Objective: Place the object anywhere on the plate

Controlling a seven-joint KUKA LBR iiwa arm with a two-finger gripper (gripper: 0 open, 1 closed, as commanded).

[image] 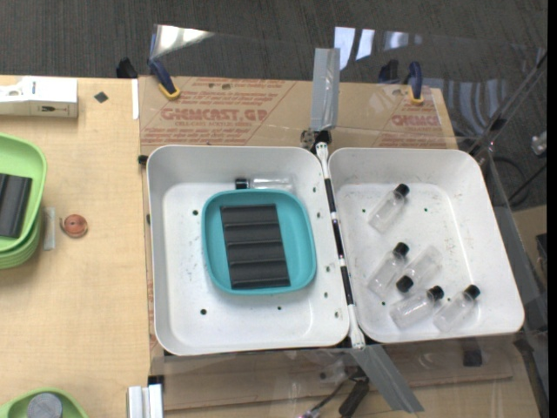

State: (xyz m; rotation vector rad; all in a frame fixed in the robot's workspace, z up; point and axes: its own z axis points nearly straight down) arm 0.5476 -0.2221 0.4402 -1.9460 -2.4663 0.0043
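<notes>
Five clear black-capped vials (407,277) lie loose in right bin (487,233), a sixth vial (261,183) in left bin (174,259) just above teal plate (300,233) holding a ridged black insert (254,246); claw state can't be told.

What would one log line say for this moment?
plate: left bin | vials: right bin | one vial behind plate | placed: none
</notes>
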